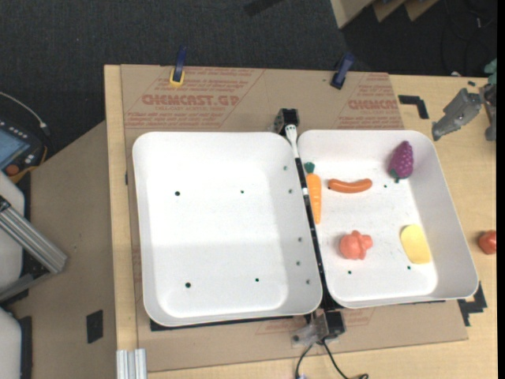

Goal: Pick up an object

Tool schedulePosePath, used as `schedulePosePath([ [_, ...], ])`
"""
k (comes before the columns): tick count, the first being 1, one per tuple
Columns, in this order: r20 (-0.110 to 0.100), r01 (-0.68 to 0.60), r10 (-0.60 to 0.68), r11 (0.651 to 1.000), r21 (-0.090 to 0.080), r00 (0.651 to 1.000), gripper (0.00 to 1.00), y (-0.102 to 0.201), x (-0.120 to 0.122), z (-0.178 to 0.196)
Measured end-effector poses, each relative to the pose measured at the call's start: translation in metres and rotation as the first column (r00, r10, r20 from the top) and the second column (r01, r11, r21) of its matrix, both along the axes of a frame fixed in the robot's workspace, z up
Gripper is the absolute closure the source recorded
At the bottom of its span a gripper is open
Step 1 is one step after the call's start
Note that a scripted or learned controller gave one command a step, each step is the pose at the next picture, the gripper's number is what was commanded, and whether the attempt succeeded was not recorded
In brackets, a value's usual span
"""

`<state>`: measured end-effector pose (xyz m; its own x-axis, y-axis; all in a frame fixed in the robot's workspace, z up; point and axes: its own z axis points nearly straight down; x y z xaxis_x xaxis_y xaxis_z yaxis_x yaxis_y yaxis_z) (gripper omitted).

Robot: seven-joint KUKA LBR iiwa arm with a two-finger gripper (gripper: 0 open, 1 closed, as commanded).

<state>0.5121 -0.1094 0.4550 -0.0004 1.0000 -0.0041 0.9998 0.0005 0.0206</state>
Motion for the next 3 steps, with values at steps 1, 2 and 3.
schedulePosePath([
  [1,-0.011,-0.007,0.007,1.0,0.005,1.0,0.0,0.067,-0.031,0.043],
  [2,-0.015,-0.009,0.009,1.0,0.005,1.0,0.0,0.14,-0.015,0.058],
  [3,-0.014,-0.009,0.01,1.0,0.007,1.0,0.0,0.211,-0.033,0.082],
])
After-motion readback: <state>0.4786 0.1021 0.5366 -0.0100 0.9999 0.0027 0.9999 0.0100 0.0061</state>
